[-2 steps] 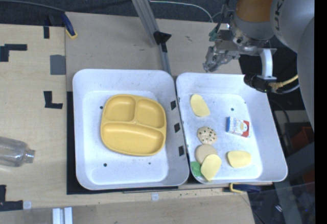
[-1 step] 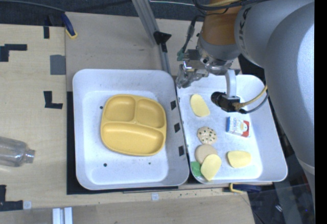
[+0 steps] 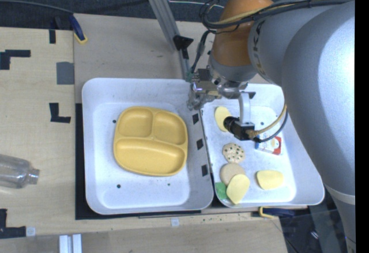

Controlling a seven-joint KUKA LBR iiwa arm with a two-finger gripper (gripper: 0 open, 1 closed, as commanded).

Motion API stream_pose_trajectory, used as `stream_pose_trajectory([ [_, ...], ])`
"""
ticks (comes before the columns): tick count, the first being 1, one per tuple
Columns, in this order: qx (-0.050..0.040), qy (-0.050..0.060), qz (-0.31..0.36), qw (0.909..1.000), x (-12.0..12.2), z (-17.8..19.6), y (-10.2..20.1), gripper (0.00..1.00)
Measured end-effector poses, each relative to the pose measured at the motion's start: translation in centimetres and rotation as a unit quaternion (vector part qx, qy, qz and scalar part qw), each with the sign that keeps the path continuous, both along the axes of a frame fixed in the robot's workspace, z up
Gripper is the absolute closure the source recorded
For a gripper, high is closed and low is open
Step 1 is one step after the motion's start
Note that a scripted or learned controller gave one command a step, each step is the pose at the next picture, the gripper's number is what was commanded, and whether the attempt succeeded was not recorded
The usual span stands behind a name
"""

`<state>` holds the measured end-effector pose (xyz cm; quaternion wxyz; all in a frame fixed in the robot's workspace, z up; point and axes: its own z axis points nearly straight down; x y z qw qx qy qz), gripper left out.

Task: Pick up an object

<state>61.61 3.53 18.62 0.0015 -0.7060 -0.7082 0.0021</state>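
Two white bins sit side by side on the bench [image 3: 34, 131].

Left bin [image 3: 92, 131]: we see one yellow tray [image 3: 151, 141] with three compartments, lying flat near the middle.

Right bin [image 3: 300, 182]: we count several small things.
- yellow slice [image 3: 219, 116] at the far left, close under the wrist
- speckled cookie [image 3: 233, 152] near the middle
- tan disc [image 3: 229, 170] just nearer than the cookie
- pale yellow piece [image 3: 238, 187] touching the disc's near edge, partly over it
- green scrap [image 3: 220, 191] at the near left corner, beside the pale piece
- yellow lump [image 3: 269, 179] to the right, apart from the rest
- red-and-white item [image 3: 273, 146] right of the cookie; too small to name

The arm [image 3: 311, 61] reaches in from the right over the right bin. The gripper [image 3: 198, 96] hangs over the far end of the wall between the bins, by the base of a slanted metal post [image 3: 157, 4]. We cannot tell whether it is released or clenched. We see nothing held in it; every object lies in its bin.

Outside the bins, a clear bottle [image 3: 16, 171] lies on its side at the bench's left edge.
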Motion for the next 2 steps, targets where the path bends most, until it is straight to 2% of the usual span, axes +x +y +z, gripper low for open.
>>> stream_pose_trajectory([
  [1,0.0006,-0.001,0.0,1.0,-0.4,0.2,1.6,1.0],
  [2,0.0015,-0.006,0.001,1.0,0.0,12.3,5.7,1.0],
])
